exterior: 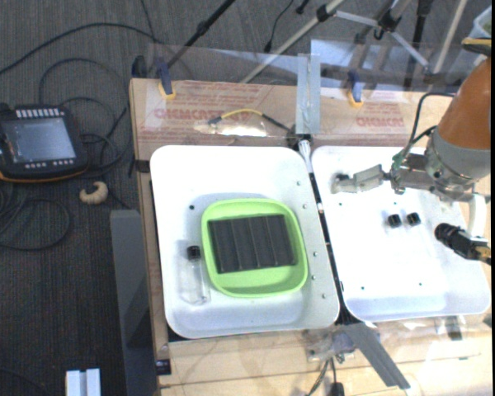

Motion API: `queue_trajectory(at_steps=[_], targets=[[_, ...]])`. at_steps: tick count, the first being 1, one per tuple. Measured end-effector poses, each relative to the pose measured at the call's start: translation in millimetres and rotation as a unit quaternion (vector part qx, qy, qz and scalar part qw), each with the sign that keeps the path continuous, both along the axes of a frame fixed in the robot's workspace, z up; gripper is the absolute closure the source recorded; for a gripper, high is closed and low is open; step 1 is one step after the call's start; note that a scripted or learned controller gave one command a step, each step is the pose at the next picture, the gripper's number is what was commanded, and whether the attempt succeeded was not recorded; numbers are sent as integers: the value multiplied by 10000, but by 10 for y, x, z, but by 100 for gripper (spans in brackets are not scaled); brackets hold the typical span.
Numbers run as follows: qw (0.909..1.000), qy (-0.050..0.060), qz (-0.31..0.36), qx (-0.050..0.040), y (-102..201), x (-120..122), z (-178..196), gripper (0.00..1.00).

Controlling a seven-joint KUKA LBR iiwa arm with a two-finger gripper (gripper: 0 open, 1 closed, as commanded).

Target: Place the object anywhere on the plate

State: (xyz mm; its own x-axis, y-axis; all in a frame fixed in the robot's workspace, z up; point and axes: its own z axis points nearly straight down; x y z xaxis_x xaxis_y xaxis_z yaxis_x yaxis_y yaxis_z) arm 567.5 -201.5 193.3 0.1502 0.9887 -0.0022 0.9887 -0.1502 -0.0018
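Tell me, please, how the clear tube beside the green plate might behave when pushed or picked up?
Lying on its side in the left bin, the clear tube looks round, so a nudge would probably roll it. Its see-through body seems smooth and light, likely slippery to pinch.

The plate (253, 282) lies in the left bin (173, 172); the tool (346, 180) hangs over the right bin (412, 295).
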Motion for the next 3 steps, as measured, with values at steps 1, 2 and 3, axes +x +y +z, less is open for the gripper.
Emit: queue_trajectory(at_steps=[1, 2, 3], targets=[[10000, 0, 0, 0, 0, 0, 0, 0], [9982, -6, -605, -10, 40, 798, 815, 0], [9955, -5, -947, -10, -93, 1017, 1312, 0]])
